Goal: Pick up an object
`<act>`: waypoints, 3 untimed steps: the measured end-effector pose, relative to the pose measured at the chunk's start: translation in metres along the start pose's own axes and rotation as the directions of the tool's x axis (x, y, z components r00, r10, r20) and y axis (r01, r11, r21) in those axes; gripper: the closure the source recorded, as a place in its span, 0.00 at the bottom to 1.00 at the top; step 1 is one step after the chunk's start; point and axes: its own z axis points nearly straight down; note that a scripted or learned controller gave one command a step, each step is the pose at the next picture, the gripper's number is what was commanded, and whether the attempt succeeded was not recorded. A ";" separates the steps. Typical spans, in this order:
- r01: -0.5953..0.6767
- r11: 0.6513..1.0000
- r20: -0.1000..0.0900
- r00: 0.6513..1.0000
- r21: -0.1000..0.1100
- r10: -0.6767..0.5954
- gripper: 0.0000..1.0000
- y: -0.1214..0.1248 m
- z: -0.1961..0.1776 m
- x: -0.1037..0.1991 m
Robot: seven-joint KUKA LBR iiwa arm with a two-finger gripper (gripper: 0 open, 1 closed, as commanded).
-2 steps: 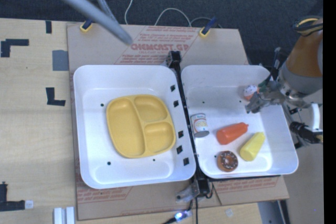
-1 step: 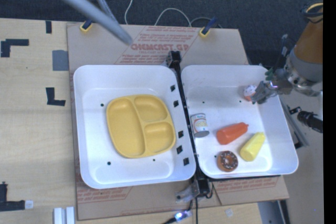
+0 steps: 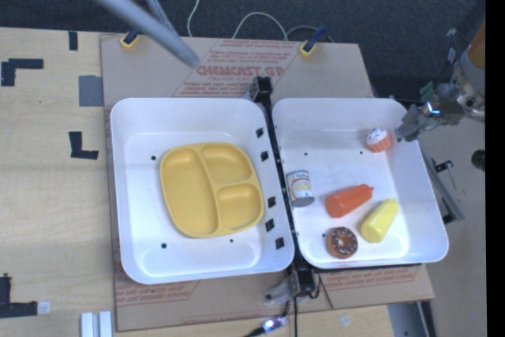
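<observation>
left bin (image 3: 134, 193): i see a shallow white bin holding a yellow divided plate (image 3: 211, 189), lying flat, its long axis running from upper left to lower right.
right bin (image 3: 426, 201): a second white bin touching the first along a dark centre seam; every small object lies in it.
orange bottle (image 3: 349, 200): near the bin's middle, lying on its side, long axis nearly level, its narrower end pointing right and slightly up.
yellow bottle (image 3: 379, 219): just beside the orange one, below and to its right, long axis tilted, upper end toward the right.
small can (image 3: 300, 188): left of the orange bottle, close to the seam, a little apart from it.
donut (image 3: 342, 242): brown, sprinkled, flat, near the front wall, just left of the yellow bottle.
orange and white ball (image 3: 379, 140): near the back right corner, well apart from the other pieces.
gripper (image 3: 410, 125): at the right bin's upper right rim, just right of the ball; i cannot tell how its tip is set, and nothing shows in it.
in the way: i see the ball as the nearest piece to the gripper; the bottles lie farther in.
</observation>
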 end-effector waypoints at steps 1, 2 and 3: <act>0.003 1.000 -0.003 1.000 0.006 -0.003 1.00 -0.008 -0.002 0.046; 0.005 1.000 -0.003 1.000 0.006 -0.005 1.00 -0.009 -0.004 0.104; 0.005 1.000 -0.004 1.000 0.007 -0.005 1.00 -0.018 -0.006 0.154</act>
